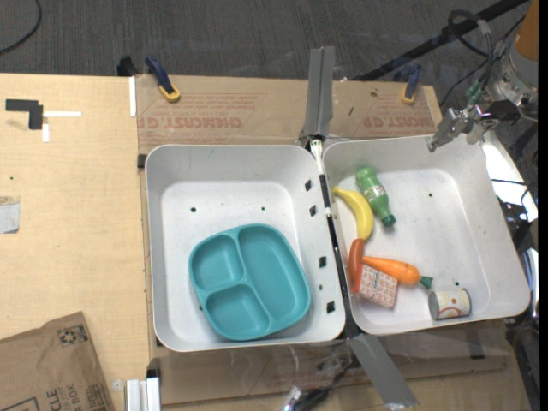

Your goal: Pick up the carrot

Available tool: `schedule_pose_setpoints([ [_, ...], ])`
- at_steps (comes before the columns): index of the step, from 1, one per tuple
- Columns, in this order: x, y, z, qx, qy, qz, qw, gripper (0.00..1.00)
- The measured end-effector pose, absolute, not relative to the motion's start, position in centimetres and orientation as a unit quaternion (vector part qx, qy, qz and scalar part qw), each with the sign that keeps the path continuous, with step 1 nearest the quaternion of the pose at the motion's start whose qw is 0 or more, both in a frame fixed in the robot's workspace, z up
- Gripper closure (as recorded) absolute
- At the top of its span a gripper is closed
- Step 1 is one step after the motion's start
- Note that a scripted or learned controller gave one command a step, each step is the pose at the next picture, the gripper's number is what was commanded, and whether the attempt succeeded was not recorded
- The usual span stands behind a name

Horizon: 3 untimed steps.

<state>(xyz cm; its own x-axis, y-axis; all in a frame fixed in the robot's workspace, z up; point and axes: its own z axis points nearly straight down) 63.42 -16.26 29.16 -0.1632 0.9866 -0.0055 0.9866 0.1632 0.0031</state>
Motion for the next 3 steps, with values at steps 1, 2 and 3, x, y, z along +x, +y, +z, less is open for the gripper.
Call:
schedule_pose_setpoints([
  [1, 58.8, -14.5, 13.7, 0.684, 0.729, -0.0009, -0.001, 0.00],
  [2, 53.2, -10.9, 10.4, 0.577, 0.816, 0.0063, 0.014, 0.00],
  [3, 52.7, -8.9, 19.2, 0.521, 0.854, 0.0000, 0.000, 0.00],
])
